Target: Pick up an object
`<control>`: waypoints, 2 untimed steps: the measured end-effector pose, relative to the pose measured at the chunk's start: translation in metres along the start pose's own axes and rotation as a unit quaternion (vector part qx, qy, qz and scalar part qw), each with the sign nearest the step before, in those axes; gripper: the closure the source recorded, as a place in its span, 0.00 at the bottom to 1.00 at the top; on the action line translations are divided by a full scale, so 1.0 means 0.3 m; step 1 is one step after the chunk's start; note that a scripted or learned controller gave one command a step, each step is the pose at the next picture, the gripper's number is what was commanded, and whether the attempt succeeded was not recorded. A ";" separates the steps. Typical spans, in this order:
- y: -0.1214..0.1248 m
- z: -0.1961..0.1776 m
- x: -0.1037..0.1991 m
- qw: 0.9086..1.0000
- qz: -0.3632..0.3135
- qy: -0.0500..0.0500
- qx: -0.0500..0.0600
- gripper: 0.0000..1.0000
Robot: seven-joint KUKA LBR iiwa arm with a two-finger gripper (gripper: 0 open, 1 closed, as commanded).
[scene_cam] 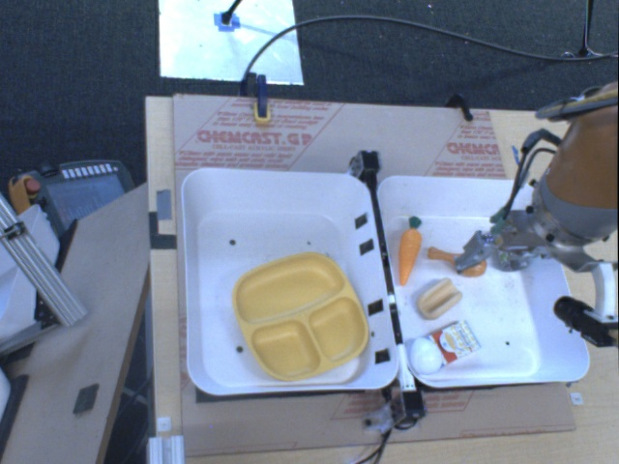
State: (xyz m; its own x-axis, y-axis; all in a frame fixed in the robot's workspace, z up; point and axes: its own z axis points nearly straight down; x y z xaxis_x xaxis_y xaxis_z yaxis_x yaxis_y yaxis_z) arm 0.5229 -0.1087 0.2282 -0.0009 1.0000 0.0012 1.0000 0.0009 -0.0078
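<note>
We are watching the grey arm's claw (481, 253) lowering into the right white plastic bin (542, 356), its tip touching or just above a small orange-brown toy piece (456, 258) lying near the bin's middle. We cannot tell whether the claw is released or clenched, and nothing is visibly lifted, so we are judging the pick as not yet done. Waiting around it are a long orange plastic carrot (410, 251) to the left, a tan hot-dog bun toy (438, 298), a white egg (425, 355) and a small red-and-white carton (457, 341) nearer us. A yellow three-compartment tray (300, 314) is sitting in the left white bin (208, 259) on the desk (319, 129).
</note>
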 end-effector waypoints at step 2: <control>0.018 0.190 0.019 1.000 0.000 0.000 -0.002 0.00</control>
State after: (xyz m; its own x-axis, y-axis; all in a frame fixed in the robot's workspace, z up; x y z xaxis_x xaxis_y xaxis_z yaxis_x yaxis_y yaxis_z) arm 0.5279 -0.1029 0.1713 -0.0016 1.0000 0.0009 1.0000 0.0016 -0.0034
